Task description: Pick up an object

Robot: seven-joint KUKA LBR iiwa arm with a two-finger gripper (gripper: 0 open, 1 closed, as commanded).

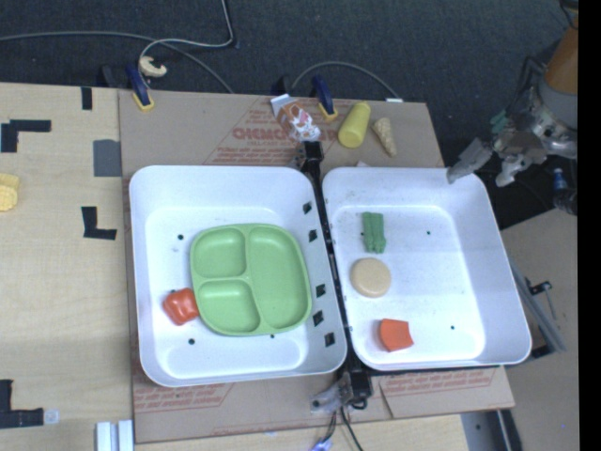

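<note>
On the table (56, 280), the largest things are the two shallow white bins, the left bin (155, 214) and the right bin (470, 252), set side by side and touching along their inner rims. In the left bin lies a green divided plate (250, 278) with three compartments, and a small red-orange piece (179, 305) rests against its lower left edge. In the right bin three smaller things lie in a loose column near the inner wall, each apart from the others: a green block (374, 231) at the top, a round tan disc (371, 277) in the middle, and an orange cube (395, 334) at the bottom.

The hand (488, 161) hovers beyond the upper right corner of the right bin, off its rim and well apart from every object. It grips nothing, and I cannot tell whether it is apart or together.

The step in hand looks like the approach. To do it well, the arm should probably travel over the rim, centre above one isolated object such as the tan disc, and descend straight, with no neighbour between the closing surfaces.
</note>
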